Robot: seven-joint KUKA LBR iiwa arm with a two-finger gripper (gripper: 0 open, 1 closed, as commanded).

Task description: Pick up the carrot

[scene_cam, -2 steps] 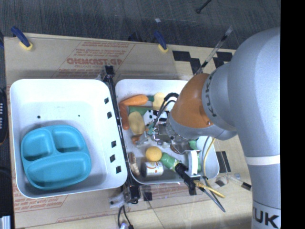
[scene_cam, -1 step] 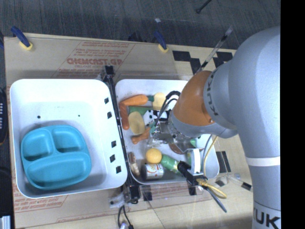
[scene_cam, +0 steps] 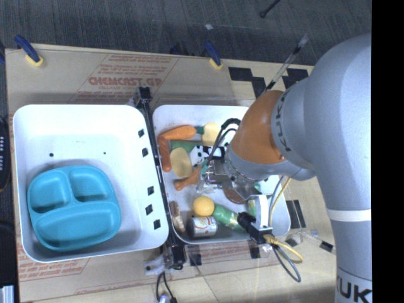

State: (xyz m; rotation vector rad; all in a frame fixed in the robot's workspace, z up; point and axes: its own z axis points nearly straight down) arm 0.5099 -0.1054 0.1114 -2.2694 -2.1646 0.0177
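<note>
Approach step: carrot [scene_cam: 179,132] lies at the far end of the right bin [scene_cam: 283,214] beside other toy foods, gripper [scene_cam: 211,177] low over the bin's middle, its state not discernible, apparently needing to shift toward the carrot before closing.

L bin [scene_cam: 38,122] holds a divided tray [scene_cam: 74,206] at its front-left; R bin [scene_cam: 165,115] holds a carrot [scene_cam: 178,132] at the back, a can [scene_cam: 201,226] & bottle [scene_cam: 228,218] at the front, w/ the gripper [scene_cam: 213,175] between.
</note>
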